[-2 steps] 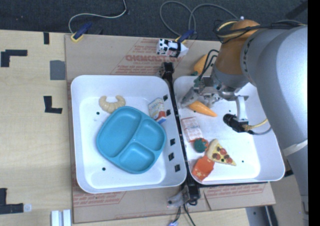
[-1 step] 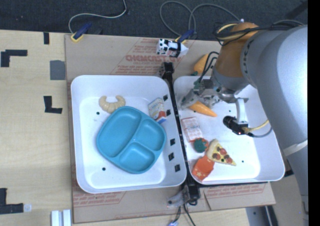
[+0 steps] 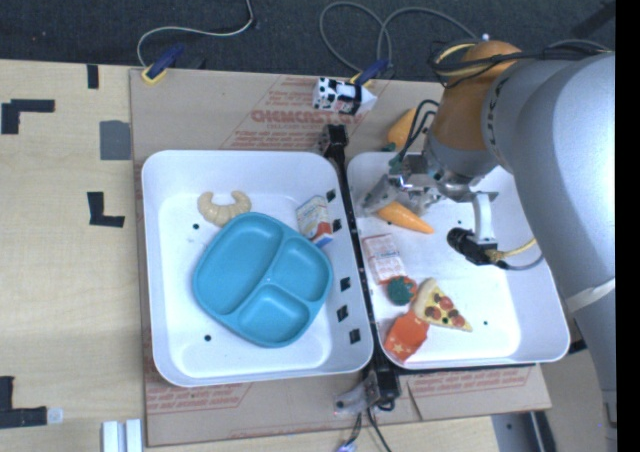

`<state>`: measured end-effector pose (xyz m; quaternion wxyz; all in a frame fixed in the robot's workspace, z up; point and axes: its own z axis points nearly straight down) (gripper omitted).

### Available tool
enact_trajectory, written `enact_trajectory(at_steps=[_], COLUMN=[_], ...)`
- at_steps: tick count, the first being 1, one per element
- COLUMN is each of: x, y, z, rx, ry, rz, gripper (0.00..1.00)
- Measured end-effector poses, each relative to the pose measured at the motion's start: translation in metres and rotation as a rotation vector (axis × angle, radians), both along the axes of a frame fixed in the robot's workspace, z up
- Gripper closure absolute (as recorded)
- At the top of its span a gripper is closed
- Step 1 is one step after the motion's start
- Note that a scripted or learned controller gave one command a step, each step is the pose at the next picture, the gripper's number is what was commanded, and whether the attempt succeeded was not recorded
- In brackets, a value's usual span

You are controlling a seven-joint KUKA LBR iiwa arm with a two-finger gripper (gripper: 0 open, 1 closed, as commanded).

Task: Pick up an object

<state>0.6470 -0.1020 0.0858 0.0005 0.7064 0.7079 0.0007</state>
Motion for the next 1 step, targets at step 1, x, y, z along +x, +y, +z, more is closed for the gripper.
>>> enact_trajectory(at_steps=[1], x=[-0.0007], y=[0.0009], z=[0.0001], rx=[-0.001], ry=[-0.001], rz=[-0.001], gripper=[0.0])
